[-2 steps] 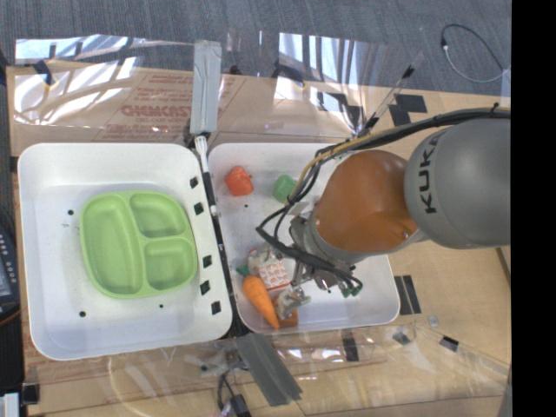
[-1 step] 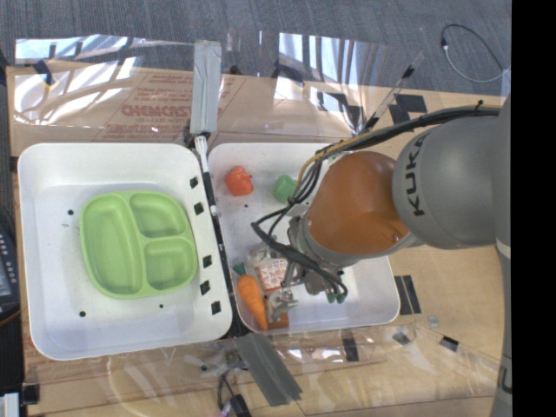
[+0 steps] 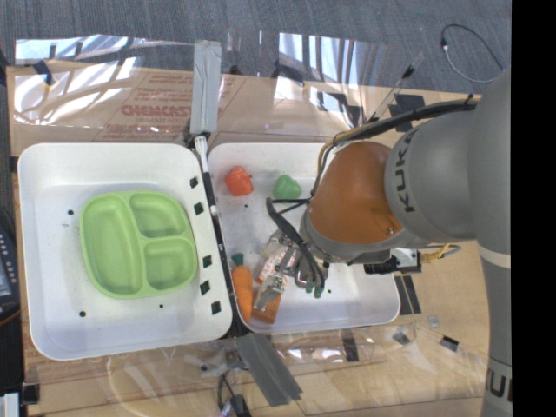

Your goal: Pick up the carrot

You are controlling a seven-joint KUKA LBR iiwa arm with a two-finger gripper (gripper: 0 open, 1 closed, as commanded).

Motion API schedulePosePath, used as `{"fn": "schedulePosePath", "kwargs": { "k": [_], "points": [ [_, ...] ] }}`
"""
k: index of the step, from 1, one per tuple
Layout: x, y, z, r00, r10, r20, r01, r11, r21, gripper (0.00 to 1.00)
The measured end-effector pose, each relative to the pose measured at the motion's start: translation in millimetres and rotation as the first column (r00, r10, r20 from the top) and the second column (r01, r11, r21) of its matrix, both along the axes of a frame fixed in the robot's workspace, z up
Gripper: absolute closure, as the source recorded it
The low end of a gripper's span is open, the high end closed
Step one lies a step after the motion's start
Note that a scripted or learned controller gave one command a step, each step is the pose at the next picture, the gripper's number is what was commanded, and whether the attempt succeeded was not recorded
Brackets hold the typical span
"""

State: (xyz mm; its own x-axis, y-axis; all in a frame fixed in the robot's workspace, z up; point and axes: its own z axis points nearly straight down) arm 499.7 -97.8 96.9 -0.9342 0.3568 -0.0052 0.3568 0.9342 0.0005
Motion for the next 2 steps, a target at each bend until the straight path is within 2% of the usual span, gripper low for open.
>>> {"fn": "schedulePosePath", "kwargs": {
  "k": [1, 2],
  "points": [
    [1.2, 2.1, 10.3, 1.000, 0.006, 0.002, -0.006, 1.000, 0.002, 1.00],
    [56.3, 36.5, 95.5, 0.969, 0.247, -0.002, -0.247, 0.969, 0.000, 1.00]
  ]
}}
